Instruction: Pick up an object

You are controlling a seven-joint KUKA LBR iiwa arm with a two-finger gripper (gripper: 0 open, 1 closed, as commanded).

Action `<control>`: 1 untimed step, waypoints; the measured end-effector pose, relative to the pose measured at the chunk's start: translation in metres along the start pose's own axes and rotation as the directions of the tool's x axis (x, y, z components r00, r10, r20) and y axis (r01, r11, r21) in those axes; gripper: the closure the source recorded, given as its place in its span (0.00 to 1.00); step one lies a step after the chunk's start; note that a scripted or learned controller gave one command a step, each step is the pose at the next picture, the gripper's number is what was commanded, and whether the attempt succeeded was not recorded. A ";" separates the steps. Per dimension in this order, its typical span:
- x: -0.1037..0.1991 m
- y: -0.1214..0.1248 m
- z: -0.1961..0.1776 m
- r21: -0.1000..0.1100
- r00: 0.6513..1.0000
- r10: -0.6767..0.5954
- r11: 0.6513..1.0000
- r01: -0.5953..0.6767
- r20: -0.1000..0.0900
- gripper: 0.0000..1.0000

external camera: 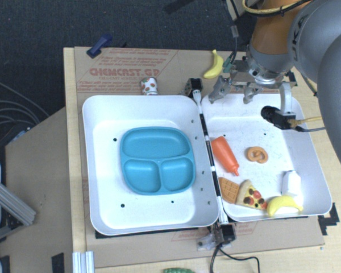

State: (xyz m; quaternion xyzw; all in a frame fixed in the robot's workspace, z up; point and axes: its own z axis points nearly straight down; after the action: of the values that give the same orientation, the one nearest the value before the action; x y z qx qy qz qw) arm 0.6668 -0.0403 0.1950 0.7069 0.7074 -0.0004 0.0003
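Gripper: above right bin's far edge, fingers spread, nothing between them | Target: orange plastic toy bottle, lying flat at that bin's left wall | Handling, judged: light, rigid, smooth, may roll; best pinched across mid-body | Nearby: brown toy pretzel, pizza slice, well apart.

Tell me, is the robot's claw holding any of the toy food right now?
No, nothing is held. The gripper hangs open over the far edge of the right bin, with nothing between its fingers. The orange bottle and pretzel lie loose in it.
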 end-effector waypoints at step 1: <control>-0.038 -0.001 0.010 0.002 1.000 0.002 1.000 -0.002 -0.001 0.00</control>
State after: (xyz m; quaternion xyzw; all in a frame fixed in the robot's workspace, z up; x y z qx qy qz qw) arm 0.6662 -0.0784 0.1847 0.7074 0.7068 -0.0008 -0.0005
